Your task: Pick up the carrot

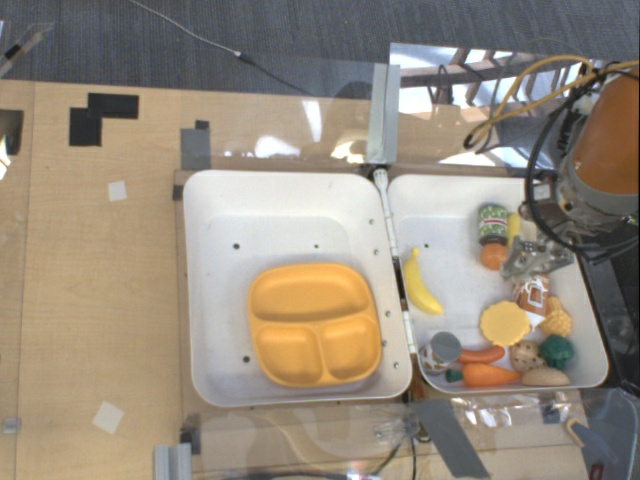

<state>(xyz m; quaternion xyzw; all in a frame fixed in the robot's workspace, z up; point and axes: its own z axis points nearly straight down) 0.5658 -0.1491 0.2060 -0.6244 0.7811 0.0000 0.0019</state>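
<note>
camera view: slanted look down on both bins
long orange plastic carrot: lying in right white bin's near corner
metal two-finger gripper: above that bin, can't tell its state

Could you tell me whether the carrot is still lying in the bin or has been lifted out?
In the bin. The carrot lies flat near the front edge of the right bin, beside other toy food, while the gripper hovers farther back.

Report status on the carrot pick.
Gripper low over right bin, nothing seen held. Carrot at bin's near edge, untouched. Crowded: red chili, yellow disc, grey cap close around it.
</note>
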